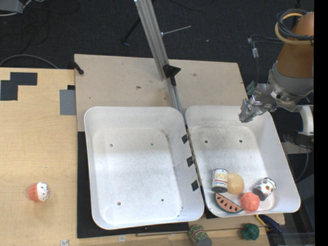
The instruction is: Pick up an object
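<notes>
My gripper (pixel 247 113) hangs over the back right corner of the right bin (pixel 233 137), high above its floor, with nothing visible between its fingers. Several small objects lie clustered at the bin's front: a small can (pixel 220 179) with a yellow label, a pale yellow lump (pixel 236 184), a watermelon slice (pixel 227 203), a red ball (pixel 250 201) and a dark round toy with white patches (pixel 265 187). All of them sit well in front of the gripper, toward the near rim.
The left bin (pixel 134 168) stands beside the right one, with black clips along the shared rim. An aluminium strut (pixel 156 42) slants up from the bins' back junction. A red and white toy (pixel 38 191) rests on the wooden bench at left. A green object (pixel 250 231) lies below the right bin.
</notes>
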`<state>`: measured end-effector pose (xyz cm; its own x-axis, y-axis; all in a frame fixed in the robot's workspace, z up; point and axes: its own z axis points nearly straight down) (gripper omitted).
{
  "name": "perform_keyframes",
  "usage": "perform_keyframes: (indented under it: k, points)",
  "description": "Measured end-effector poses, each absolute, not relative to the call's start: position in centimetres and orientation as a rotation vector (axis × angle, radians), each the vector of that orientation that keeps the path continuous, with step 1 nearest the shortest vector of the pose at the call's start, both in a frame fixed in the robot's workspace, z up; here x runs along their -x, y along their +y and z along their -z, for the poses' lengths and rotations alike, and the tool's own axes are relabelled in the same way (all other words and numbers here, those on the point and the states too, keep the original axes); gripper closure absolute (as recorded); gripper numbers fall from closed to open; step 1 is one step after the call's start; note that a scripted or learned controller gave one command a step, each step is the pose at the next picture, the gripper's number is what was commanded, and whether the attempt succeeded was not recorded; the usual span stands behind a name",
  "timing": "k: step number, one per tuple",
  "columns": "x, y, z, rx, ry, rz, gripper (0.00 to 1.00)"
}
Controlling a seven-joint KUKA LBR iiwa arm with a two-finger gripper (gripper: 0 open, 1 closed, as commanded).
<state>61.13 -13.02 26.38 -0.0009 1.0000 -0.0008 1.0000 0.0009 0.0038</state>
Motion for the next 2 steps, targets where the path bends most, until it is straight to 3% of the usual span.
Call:
perform_keyframes:
  k: [1, 2]
  points:
    - [-59.0, -7.5, -25.3, -2.221, 2.23, 0.003, 1.0]
    - [-59.0, -2.4, -24.6, -2.22, 2.229, 0.002, 1.0]
